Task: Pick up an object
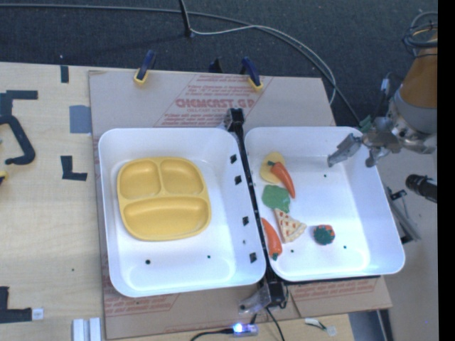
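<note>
Red lettering "CHEMCAST G.P." stands on the brown cardboard sheet (206, 101).

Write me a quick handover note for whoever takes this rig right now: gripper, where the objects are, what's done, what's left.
Gripper: open, holding nothing, above the right bin's upper right part.
Right bin, near its left wall: two orange carrots, one upper, one lower; a yellow piece; a green piece; a pizza slice. A red-and-green piece lies apart, toward the middle.
Left bin: yellow divided tray.
Done: nothing picked.
Left: descend, grasp one object, lift.
</note>
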Tool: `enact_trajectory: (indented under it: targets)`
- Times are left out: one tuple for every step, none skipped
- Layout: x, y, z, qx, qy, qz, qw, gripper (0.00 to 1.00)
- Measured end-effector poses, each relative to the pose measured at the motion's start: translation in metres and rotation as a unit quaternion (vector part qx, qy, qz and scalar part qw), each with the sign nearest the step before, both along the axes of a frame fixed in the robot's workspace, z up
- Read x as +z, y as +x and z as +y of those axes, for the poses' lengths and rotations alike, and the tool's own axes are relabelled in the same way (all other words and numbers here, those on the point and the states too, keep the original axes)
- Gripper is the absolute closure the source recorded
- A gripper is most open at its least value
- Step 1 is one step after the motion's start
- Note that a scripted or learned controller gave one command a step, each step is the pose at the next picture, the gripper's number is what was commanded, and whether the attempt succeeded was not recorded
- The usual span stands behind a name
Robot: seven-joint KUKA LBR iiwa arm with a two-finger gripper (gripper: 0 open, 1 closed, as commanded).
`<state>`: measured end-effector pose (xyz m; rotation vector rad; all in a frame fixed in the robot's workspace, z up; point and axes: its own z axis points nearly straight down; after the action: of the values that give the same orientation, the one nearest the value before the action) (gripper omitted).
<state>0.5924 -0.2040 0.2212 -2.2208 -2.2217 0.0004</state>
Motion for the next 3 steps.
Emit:
enact_trajectory:
  targets:
    - [0.000,0.000,0.000,0.000,0.0000,0.000,1.0000,0.00]
    - [0.087,0.015,0.050,0.002,-0.0005,-0.004,1.0000,0.00]
    - [0.093,0.013,0.049,0.000,-0.0002,0.000,1.0000,1.00]
